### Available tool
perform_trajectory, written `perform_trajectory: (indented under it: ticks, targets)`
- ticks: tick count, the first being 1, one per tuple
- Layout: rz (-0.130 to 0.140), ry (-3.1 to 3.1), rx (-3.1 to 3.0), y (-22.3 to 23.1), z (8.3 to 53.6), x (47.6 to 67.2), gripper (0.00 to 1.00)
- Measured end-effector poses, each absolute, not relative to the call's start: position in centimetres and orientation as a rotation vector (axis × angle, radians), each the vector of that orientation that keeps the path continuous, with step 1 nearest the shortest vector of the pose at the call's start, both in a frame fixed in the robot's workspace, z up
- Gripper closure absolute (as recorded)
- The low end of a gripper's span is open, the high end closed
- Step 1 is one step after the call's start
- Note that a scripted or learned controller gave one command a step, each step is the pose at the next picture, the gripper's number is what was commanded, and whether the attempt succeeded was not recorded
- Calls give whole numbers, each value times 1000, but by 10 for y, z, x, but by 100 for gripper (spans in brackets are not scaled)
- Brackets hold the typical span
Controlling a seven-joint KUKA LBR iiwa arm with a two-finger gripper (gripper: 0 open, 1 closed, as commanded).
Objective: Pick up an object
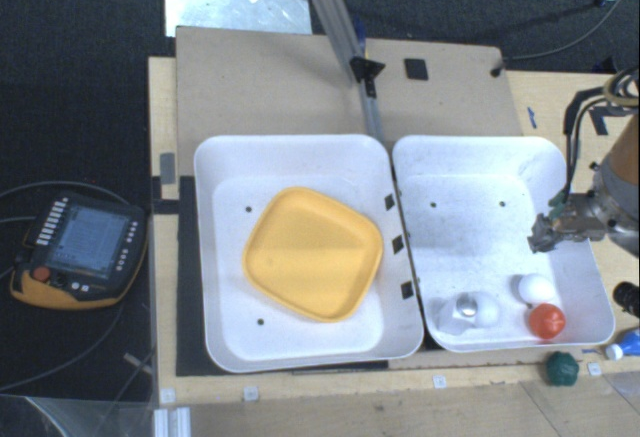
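Plate point(313, 267) in left bin point(222, 187), balls point(546, 322) in right bin point(480, 210) front corner

Matt yellow plastic plate point(313, 267), smooth white plastic bins point(215, 225); glossy red ball point(546, 321), bare wood bench point(170, 365)

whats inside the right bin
A white ball, a red ball and a clear shiny object lie in the right bin, near its front edge. The gripper hangs over its right side, covering some floor there.

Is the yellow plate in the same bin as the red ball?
No, the yellow plate lies in the left-hand bin, the red ball in the right-hand bin.
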State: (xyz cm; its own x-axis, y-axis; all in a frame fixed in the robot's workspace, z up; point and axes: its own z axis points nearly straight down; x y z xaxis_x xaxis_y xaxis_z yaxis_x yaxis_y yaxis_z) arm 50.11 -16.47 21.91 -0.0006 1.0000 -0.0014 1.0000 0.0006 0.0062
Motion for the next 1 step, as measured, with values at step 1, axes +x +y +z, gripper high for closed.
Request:
perform_trajectory:
  ticks: [1]
  targets:
    - [1,2221,2221,-165,217,501,100]
